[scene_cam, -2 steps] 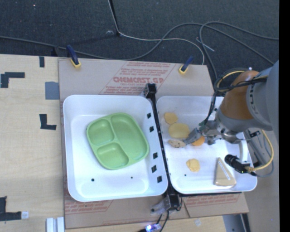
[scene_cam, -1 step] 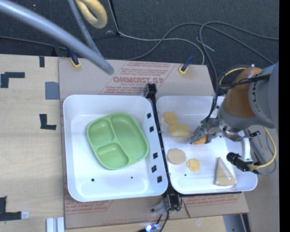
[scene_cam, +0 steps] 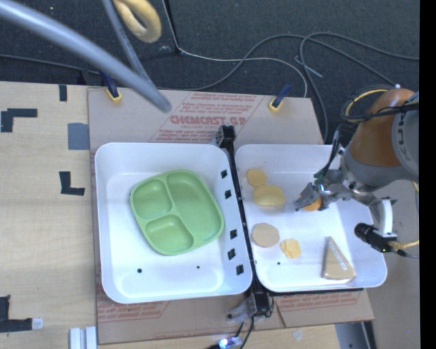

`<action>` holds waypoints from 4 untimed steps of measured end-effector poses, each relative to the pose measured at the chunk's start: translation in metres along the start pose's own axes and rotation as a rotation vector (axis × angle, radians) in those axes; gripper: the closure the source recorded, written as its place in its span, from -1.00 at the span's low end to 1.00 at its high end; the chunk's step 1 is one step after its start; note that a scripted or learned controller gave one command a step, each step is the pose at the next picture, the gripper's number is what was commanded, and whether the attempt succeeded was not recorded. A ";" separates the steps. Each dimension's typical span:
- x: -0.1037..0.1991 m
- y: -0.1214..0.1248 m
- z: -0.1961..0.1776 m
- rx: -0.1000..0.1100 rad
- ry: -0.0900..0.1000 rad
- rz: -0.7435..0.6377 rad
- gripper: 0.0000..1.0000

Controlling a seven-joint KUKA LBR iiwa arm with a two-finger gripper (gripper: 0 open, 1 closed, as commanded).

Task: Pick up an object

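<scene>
Gripper point(scene_cam: 308, 202) sits low in the right bin point(scene_cam: 354, 279), pinching a small orange piece point(scene_cam: 312, 204); yellow lump point(scene_cam: 269, 196) just left.

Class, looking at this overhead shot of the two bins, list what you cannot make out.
- Gripper, camera view: too small to tell whether it holds the orange item beside it.
- Arm: cut off at the right edge.
- Yellow object: cut by the top edge, blurred.
</scene>
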State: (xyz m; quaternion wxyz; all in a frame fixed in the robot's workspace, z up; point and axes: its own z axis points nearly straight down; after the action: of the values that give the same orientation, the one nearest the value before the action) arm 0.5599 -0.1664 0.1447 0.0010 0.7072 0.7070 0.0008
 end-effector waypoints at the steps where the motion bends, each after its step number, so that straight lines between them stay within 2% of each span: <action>1: 0.005 0.006 -0.045 -0.001 0.000 -0.002 1.00; 2: 0.005 0.008 -0.098 -0.003 -0.001 -0.002 1.00; 4: 0.113 -0.011 -0.111 0.004 0.002 -0.007 1.00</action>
State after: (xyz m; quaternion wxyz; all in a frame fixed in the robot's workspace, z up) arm 0.5481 -0.0534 0.2554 -0.0013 0.7047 0.7095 0.0002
